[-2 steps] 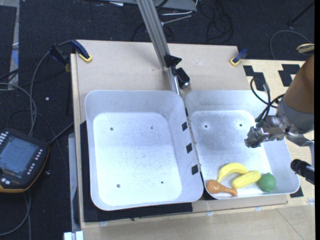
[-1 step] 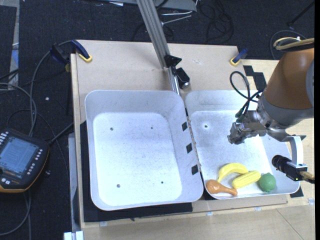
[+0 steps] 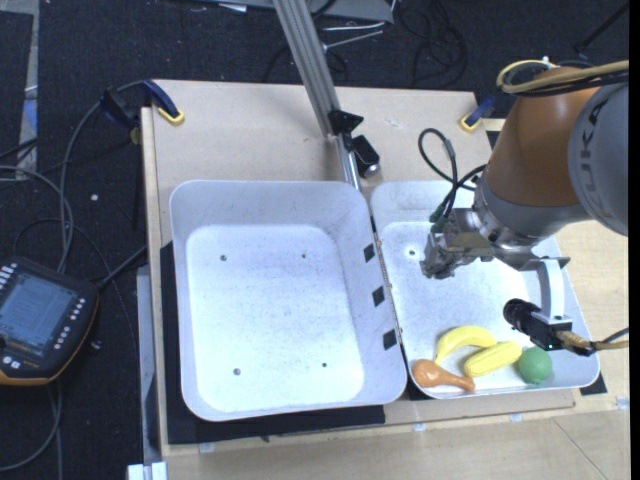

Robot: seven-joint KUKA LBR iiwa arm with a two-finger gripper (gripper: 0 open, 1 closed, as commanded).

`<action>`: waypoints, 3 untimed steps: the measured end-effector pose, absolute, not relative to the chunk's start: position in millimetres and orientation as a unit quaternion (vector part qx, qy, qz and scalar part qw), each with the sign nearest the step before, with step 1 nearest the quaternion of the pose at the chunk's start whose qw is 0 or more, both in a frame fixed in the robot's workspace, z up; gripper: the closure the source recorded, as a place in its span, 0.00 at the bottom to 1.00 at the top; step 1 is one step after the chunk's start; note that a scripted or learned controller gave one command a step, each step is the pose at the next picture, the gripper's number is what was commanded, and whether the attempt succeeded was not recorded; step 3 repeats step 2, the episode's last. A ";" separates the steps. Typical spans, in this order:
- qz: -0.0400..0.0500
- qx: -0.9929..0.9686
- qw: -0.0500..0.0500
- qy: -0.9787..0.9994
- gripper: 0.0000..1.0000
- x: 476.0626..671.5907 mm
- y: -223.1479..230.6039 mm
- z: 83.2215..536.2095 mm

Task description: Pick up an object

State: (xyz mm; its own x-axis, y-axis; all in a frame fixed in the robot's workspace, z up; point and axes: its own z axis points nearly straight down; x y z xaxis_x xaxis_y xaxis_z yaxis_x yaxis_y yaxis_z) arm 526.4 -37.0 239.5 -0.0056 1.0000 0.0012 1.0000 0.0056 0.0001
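Jaws on the gripper (image 3: pixel 437 264) are too dark and small to see, so I cannot tell if they are open or closed. It hangs over the smooth white floor of the right bin (image 3: pixel 400 200). Near that bin's front edge lie a curved yellow banana (image 3: pixel 462 340), a yellow lump (image 3: pixel 492 358), a round green ball (image 3: pixel 535 366) and an orange pear-shaped toy (image 3: pixel 438 374). Beside it sits the left bin (image 3: pixel 190 203), speckled white.

A single fixed camera looks down at a slant from above the bench (image 3: pixel 300 103), far enough back to take in both white bins; the gripper (image 3: pixel 438 260) sits right of centre, the arm (image 3: pixel 555 158) entering from its right
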 end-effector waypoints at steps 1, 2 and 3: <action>0.000 -0.705 0.001 -0.709 1.00 539.6 19.6 234.7; 0.000 -0.706 0.001 -0.709 1.00 534.9 68.4 227.6; 0.000 -0.706 0.001 -0.709 1.00 534.9 68.4 227.6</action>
